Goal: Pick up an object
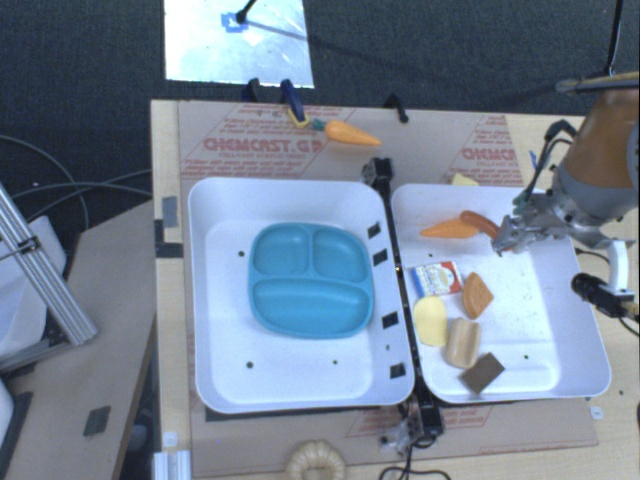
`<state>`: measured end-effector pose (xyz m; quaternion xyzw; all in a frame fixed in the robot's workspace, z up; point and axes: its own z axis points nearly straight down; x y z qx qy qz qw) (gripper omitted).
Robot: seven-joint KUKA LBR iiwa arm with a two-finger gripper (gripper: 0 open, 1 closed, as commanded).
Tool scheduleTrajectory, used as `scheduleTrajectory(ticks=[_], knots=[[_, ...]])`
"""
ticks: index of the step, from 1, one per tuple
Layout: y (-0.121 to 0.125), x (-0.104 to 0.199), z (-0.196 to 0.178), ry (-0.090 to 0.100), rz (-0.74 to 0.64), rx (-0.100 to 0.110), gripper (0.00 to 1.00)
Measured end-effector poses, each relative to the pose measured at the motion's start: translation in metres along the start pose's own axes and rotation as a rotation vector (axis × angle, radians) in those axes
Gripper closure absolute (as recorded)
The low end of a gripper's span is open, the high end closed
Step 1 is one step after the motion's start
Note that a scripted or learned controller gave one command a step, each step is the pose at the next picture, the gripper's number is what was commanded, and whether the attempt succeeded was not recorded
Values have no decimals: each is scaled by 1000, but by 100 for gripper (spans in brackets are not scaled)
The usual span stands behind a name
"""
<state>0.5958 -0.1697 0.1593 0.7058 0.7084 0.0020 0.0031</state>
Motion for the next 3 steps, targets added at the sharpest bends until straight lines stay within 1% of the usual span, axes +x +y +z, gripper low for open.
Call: scheduleTrajectory(ticks=[1,2,3], knots=[[-7,1,-58,0,0,0,100],[-6,0,-66,1,-1,3,100],[-15,45,-59,2,-3,7,100]])
